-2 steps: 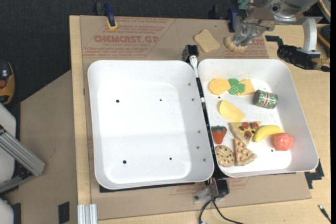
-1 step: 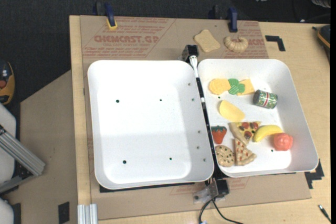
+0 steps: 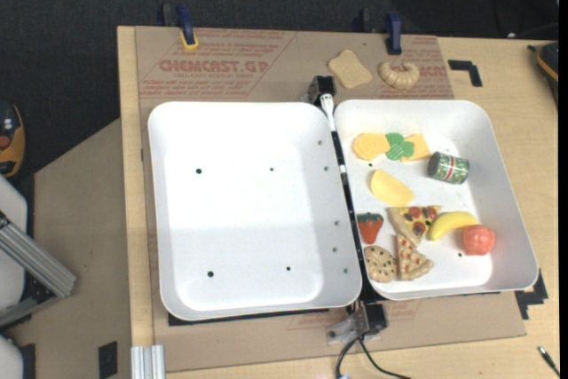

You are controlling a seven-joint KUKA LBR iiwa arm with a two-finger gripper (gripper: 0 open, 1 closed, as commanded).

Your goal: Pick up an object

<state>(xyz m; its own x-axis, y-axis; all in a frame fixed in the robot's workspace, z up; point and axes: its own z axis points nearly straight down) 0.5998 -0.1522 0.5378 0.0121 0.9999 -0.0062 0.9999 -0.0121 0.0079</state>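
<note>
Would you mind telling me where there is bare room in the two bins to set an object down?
The left bin offers bare floor from wall to wall. In the right bin the free patches are the far strip above the green can and the near right corner by the red tomato. Its left and middle are crowded: the banana, pizza slices, cookie and strawberry nearly touch.

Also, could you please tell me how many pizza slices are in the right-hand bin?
2. One pizza slice lies near the bin's middle, beside the banana; the other pizza slice lies at the near edge, right of the cookie.
</note>
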